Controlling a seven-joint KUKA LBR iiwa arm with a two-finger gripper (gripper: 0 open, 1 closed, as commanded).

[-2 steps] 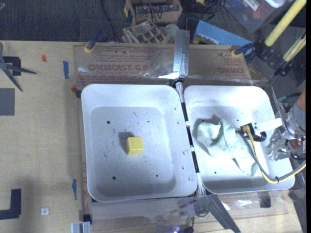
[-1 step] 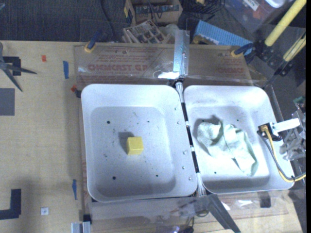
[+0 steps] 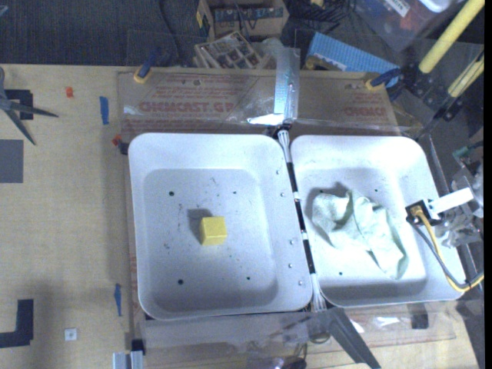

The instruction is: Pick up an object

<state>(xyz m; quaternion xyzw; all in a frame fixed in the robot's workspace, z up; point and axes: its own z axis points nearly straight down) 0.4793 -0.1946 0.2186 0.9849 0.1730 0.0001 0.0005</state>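
**Gripper poised at the outer rim of the right bin, with nothing visibly held**

Gripper [image 3: 463, 229] aperture cannot be told from this view: the tool sits at the frame's right margin, partly cut off and blurred, and no object is seen in it. It stands at the outer rim of the right bin [image 3: 407, 160], not over the bin floor. Judged from that position, no grasp is under way and the pick is not yet done.

Two candidate objects are available, one in each container. The left bin [image 3: 146, 175] holds a single small yellow block [image 3: 214, 230], lying flat near the middle of the floor and well apart from every wall. That free space on all sides would probably allow a straight descent from above. The right bin holds a crumpled cloth [image 3: 361, 225], pale green-white, spread from the centre toward the near right corner, with raised folds along its length. It is the object nearer the gripper, and a fold would likely offer something to pinch. Soft fabric may slip or lift only partly.

Both bins rest side by side on the bench [image 3: 61, 206], their inner rims touching along the centre line. Reaching the block would require crossing the whole right bin.
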